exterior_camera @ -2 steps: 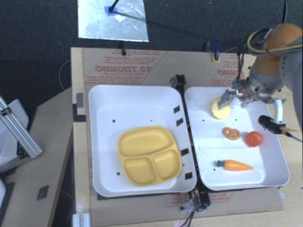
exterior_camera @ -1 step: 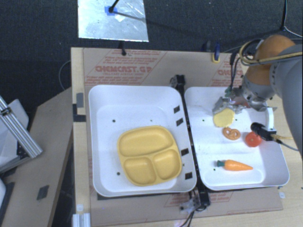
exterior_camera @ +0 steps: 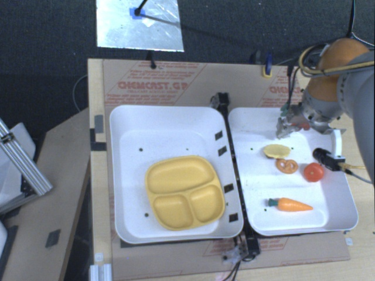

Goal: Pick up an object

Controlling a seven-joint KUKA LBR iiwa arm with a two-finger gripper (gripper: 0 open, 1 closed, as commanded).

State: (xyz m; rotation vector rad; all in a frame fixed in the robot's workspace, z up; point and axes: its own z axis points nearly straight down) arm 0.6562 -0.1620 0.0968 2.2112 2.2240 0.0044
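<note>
Overhead, the claw (exterior_camera: 285, 127) hangs above the right bin (exterior_camera: 252, 215), just above a yellow slice (exterior_camera: 276, 151). Whether it is open or closed, I cannot tell.

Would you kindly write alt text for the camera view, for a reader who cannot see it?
The gripper hovers over the right bin, just above a yellow slice, a pretzel, a tomato and a carrot. The left bin holds a yellow divided tray.

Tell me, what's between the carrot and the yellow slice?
The pretzel lies between the carrot and the yellow slice, seen in the camera view.
</note>
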